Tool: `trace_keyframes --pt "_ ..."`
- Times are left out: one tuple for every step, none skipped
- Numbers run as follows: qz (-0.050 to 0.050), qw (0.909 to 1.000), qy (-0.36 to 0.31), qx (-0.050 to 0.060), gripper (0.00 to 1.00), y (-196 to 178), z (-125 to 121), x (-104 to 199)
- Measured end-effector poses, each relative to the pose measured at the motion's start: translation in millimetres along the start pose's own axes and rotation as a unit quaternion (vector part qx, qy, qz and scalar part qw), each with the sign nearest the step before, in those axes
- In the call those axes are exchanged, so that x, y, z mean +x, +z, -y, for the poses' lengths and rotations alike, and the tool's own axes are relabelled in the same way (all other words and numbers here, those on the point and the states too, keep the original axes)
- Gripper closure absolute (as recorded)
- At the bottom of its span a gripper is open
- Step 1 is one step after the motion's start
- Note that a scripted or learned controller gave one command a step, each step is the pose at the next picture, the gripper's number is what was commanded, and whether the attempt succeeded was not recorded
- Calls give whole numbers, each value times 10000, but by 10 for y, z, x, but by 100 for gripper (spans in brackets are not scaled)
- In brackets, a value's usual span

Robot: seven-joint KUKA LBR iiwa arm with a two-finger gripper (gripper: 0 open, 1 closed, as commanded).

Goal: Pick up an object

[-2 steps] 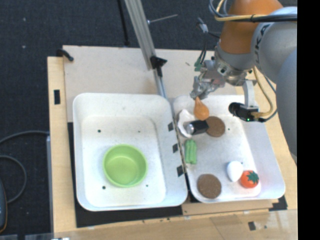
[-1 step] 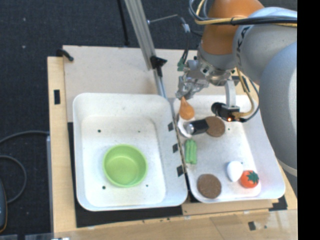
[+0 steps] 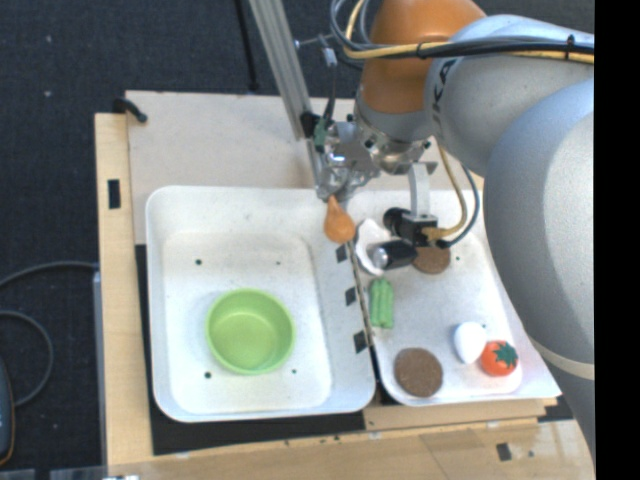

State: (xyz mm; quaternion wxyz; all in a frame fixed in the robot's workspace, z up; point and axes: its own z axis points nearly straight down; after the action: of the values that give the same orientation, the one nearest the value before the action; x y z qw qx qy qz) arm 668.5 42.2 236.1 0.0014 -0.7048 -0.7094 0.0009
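Note:
My gripper (image 3: 334,194) hangs over the strip where the two white bins meet, near their far edge. It is shut on the narrow top of a small orange pear-shaped object (image 3: 340,225), which dangles below the fingers, lifted off the bin floor. In the right bin (image 3: 500,298) lie a green oblong piece (image 3: 381,303), a brown round disc (image 3: 418,371), a white egg-shaped piece (image 3: 468,341), a red tomato-like toy (image 3: 499,358) and a brown lump (image 3: 433,260) partly hidden behind the wrist.
A light green bowl (image 3: 250,330) stands in the left bin (image 3: 180,228) towards its near side. A slanted metal rail (image 3: 280,58) rises behind the bins, close to the gripper's left. The arm's bulk covers the right bin's far right part.

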Motion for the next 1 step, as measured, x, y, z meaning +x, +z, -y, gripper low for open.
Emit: trace_keyframes --pt "-1 10000 -1 -24 100 52 -169 466"
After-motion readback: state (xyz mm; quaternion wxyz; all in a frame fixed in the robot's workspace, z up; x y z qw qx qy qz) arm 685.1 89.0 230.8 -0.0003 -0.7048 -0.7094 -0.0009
